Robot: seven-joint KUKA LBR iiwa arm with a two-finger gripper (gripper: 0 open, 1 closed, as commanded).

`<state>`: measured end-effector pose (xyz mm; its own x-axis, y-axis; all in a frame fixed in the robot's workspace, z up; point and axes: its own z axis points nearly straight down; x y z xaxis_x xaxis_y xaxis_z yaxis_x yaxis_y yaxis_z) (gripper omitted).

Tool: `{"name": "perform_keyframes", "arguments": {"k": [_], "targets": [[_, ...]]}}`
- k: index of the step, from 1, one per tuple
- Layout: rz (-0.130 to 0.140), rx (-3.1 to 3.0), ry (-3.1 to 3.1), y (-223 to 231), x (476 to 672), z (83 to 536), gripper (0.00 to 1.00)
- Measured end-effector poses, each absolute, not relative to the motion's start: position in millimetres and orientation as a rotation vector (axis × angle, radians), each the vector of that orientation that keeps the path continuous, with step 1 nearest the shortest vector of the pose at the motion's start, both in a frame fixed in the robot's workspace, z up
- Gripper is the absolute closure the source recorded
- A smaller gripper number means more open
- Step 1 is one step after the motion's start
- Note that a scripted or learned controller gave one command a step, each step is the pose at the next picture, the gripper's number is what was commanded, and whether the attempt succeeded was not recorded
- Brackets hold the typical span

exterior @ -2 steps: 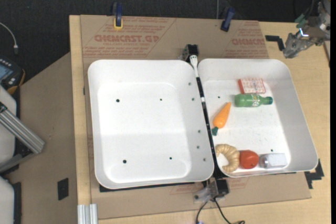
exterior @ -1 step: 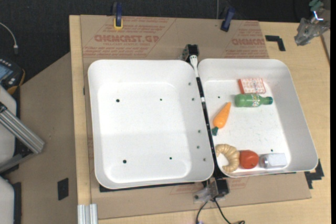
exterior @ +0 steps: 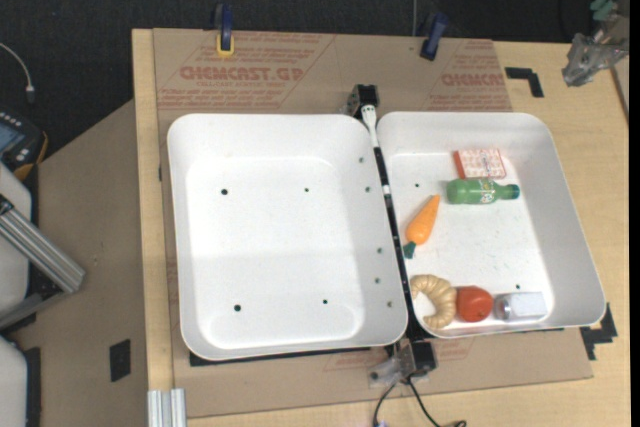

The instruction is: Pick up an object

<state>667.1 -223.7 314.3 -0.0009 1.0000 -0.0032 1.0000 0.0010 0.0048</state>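
Observation:
The right bin (exterior: 560, 215) holds several small objects. A pink patterned box (exterior: 478, 163) lies near its back, with a green bottle (exterior: 480, 193) on its side just in front. An orange toy carrot (exterior: 423, 220) lies by the bin's left wall. Along the front wall sit a beige croissant (exterior: 434, 298), a red ball-like piece (exterior: 473, 303) and a small clear bottle with a grey cap (exterior: 522, 306). My gripper (exterior: 587, 61) is a grey metal shape at the view's far right, beyond the bin's back right corner and well above the objects.
The left bin (exterior: 270, 225) stands beside the right one, with a black divider strip (exterior: 385, 205) between them. Both rest on a brown cardboard sheet (exterior: 300, 65) held by two blue clamps (exterior: 224, 27) at the back. Cables lie at the front edge (exterior: 405, 375).

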Motion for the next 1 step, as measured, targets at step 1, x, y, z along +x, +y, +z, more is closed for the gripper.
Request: {"name": "perform_keyframes", "arguments": {"k": [1], "targets": [[0.002,2.216,2.219,-223.5,667.1,324.8,1.00]]}}
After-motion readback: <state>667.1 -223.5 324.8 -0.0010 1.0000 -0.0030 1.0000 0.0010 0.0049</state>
